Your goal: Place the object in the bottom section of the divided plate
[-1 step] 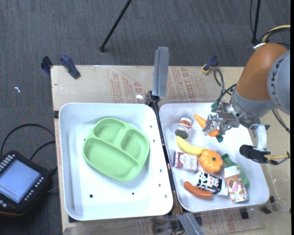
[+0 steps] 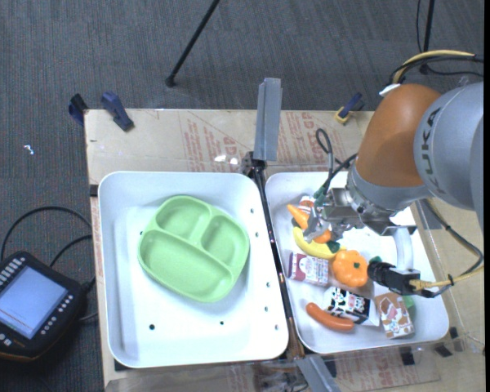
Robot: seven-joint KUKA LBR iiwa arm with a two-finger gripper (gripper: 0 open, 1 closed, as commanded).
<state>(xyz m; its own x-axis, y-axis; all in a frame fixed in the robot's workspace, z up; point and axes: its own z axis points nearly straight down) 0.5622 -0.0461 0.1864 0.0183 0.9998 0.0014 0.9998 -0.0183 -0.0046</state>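
Teach pendant (image 2: 28,300) on dark carpet (image 2: 82,39)

Grey KUKA arm (image 2: 457,141), orange band, black cables, metal tool (image 2: 320,225)

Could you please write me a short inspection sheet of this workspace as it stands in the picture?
Surface: two shallow white bins, left bin and right bin, side by side on a board-covered bench.
Job's things: green divided plate lies in the left bin, all sections bare.
Clutter: right bin holds a banana, carrot, orange pumpkin, sausage and small cartons.
Grippers: hand low over the banana and carrot; finger state unclear.
Cables: black cable along the wrist; yellow cable above the arm.
Surroundings: teach pendant on the carpet at left, blue clamps on the bench edge, tripod leg behind.
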